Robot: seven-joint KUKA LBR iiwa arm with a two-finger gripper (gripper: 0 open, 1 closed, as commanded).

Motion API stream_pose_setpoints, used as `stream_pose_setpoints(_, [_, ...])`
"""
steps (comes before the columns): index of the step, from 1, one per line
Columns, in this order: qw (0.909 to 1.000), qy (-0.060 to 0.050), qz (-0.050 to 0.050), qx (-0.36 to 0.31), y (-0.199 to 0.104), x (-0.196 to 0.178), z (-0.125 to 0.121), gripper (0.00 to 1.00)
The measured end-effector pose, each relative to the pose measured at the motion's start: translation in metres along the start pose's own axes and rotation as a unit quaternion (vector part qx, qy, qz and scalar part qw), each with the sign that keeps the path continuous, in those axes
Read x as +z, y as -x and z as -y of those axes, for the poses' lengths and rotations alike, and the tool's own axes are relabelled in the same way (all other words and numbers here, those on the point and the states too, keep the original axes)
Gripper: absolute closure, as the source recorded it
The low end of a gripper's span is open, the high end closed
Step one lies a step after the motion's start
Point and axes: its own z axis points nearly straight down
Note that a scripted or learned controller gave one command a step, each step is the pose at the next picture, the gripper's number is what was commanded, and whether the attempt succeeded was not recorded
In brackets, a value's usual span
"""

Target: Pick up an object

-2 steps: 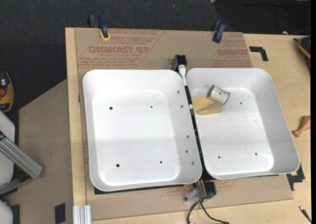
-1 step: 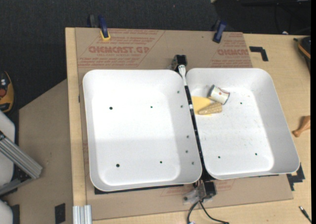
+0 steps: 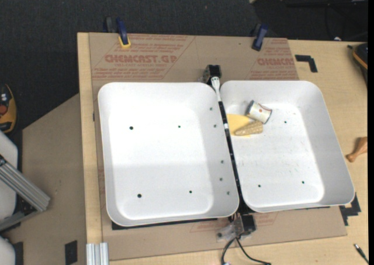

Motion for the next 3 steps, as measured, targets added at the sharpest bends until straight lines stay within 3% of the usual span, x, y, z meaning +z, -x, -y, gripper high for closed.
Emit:
stream_pose_setpoints(1, [1.0000, -0.005, -0.003, -0.003, -0.070, 0.095, 0.000, 0.00])
stream_pose_setpoints(2, [1.0000, 0.002, 0.000, 0.000, -0.066, 0.079, -0.001, 1.00])
stream_pose_setpoints(3, [1.0000, 0.002, 0.002, 0.003, 0.008, 0.050, 0.000, 1.00])
